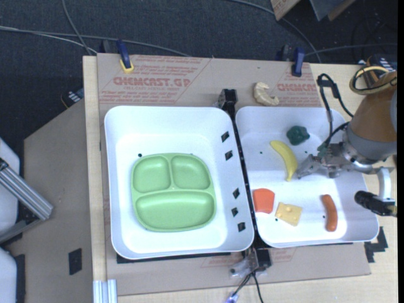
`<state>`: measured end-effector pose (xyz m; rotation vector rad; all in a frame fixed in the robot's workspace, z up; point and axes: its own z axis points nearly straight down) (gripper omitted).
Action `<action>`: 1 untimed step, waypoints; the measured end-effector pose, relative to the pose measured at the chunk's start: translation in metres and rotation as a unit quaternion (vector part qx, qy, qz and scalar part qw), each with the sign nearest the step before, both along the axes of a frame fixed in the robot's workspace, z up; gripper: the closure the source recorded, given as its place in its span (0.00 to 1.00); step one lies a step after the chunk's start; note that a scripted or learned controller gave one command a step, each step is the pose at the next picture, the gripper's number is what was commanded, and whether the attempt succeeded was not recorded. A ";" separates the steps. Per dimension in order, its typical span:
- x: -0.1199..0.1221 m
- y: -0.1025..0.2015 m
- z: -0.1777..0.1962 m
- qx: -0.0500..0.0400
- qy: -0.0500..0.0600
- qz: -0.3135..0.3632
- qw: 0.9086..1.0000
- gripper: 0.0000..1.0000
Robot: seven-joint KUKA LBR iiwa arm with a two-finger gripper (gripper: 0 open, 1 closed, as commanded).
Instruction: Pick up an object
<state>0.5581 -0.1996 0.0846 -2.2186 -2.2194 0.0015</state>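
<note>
A: Right bin (353, 232), what's in it?

B: Yellow banana (285, 158) mid-bin, dark green lump (297, 134) just above it, orange-red piece (264, 199) lower left, yellow cheese wedge (289, 214) beside that, red-brown sausage (329, 212) lower right. All lying loose.

A: End effector?

B: End effector (307, 168) is low over the right bin, tip just right of the banana, close to it. Too small and dark to tell whether it touches the banana or how wide it stands. Nothing seen held.

A: Arm?

B: Arm (374, 122) comes in from the right, orange band above the wrist.

A: Left bin?

B: Left bin (120, 188) has a light green divided plate (173, 191), three compartments. Beige object (266, 93) on the bench (158, 81) behind the right bin.
</note>
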 end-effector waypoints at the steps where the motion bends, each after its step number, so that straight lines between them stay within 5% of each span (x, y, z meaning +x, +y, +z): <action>1: 0.001 0.000 0.012 0.000 -0.002 0.000 1.000 1.00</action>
